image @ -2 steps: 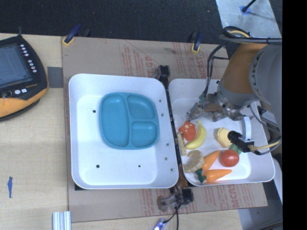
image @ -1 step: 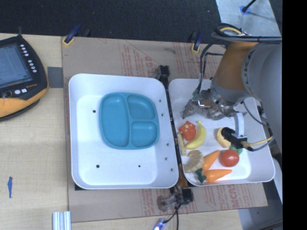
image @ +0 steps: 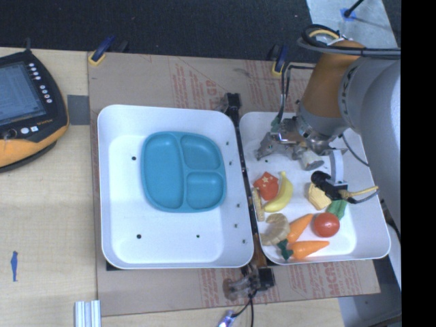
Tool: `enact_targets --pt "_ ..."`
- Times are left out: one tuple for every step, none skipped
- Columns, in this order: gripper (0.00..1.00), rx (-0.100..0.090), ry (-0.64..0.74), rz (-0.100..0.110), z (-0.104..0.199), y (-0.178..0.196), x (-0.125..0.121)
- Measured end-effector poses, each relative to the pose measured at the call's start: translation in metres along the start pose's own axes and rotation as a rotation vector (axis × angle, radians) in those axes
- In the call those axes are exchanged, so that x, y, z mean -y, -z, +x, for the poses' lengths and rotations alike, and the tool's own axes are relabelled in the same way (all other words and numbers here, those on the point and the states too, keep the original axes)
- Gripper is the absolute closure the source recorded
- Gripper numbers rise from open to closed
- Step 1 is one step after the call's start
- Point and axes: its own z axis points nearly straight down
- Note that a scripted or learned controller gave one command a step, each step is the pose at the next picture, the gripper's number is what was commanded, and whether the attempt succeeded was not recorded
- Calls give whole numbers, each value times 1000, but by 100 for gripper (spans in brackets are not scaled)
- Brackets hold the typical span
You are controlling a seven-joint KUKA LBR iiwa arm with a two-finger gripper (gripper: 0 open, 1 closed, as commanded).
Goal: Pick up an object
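gripper (image: 286,148): metal, two splayed fingers spread wide with nothing seen between them, poised over the far end of the right bin (image: 364,251). right bin: shallow, white, smooth plastic. contents, clustered at its near half: red strawberry (image: 266,183); curved yellow banana (image: 282,193) touching it; pale yellow wedge (image: 318,197); round glossy tomato (image: 326,224); two tapered orange carrots (image: 305,240); tan lumpy piece (image: 275,227). left bin (image: 116,244): white, rounded corners, holding a matte blue three-compartment tray (image: 182,171).
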Motion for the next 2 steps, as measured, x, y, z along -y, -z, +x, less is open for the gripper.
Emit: enact_targets --pt "0 0 1 3 -6 2 90" --pt "100 2 5 4 -7 13 89"
